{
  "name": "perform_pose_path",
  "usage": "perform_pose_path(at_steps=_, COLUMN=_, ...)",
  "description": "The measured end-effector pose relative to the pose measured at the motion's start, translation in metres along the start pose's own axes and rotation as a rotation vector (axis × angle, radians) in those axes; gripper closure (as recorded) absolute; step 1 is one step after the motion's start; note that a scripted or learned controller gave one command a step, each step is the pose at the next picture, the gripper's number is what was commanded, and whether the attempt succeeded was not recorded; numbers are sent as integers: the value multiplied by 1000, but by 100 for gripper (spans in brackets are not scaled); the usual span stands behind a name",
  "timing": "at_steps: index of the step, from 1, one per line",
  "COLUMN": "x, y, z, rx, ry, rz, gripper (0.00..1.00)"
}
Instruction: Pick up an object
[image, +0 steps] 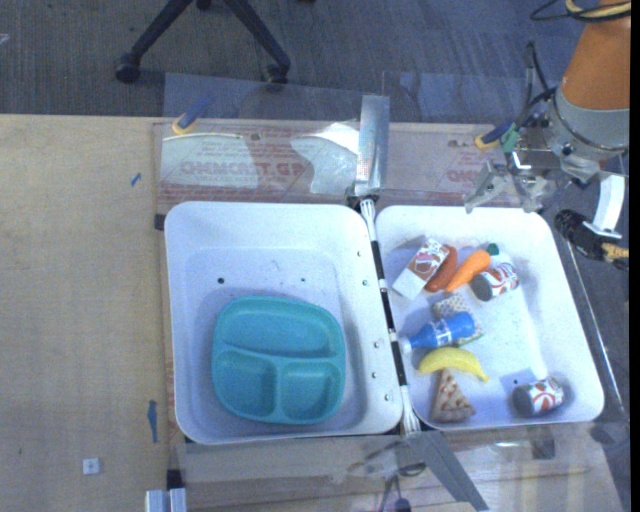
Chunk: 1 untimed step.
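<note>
The right bin (570, 300) holds several small items. A red-and-white carton (427, 263) lies beside two orange carrots (468, 271), and a small can (497, 282) lies next to them. Below are a blue bottle (446, 330), a yellow banana (452, 362), a pizza slice (452, 398) and a second can (540, 397). My gripper (508, 190) hangs over the far rim of the right bin, above and behind the carrots. Its fingers are spread open with nothing between them.
The left bin (190, 300) holds a teal divided plate (280, 360). A metal bracket (372, 150) stands behind the seam between the bins. A cardboard sheet (250, 165) lies behind the left bin. Cables (590, 235) hang at the right bin's far right corner.
</note>
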<state>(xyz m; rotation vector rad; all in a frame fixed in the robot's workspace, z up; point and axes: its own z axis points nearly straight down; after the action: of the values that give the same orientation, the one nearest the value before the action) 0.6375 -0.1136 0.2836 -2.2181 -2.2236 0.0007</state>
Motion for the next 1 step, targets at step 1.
perform_pose_path(at_steps=1, x=-34, y=-7, z=144, rx=-1, ry=0, rz=4, gripper=0)
